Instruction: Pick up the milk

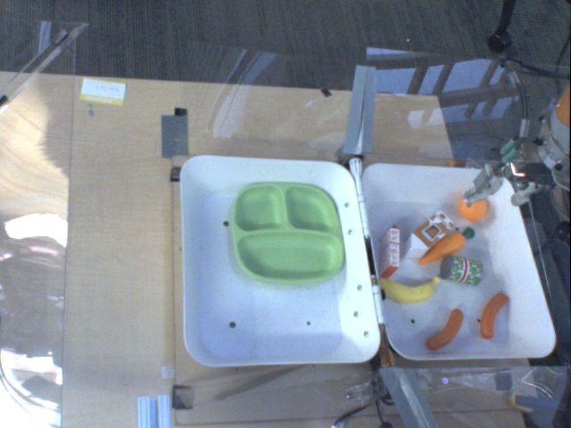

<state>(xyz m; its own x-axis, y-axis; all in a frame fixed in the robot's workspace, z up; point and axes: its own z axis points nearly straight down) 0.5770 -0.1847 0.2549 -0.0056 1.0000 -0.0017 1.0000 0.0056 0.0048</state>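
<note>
The arm was cut off at the frame's 3 o'clock edge. Its gripper (493,182) hung just above the orange (475,209), at the right bin's (535,333) 1 o'clock; whether it was clenched could not be told. The milk (432,231) lay near the bin's centre, touching the carrot (443,247); its label was unreadable.
</note>
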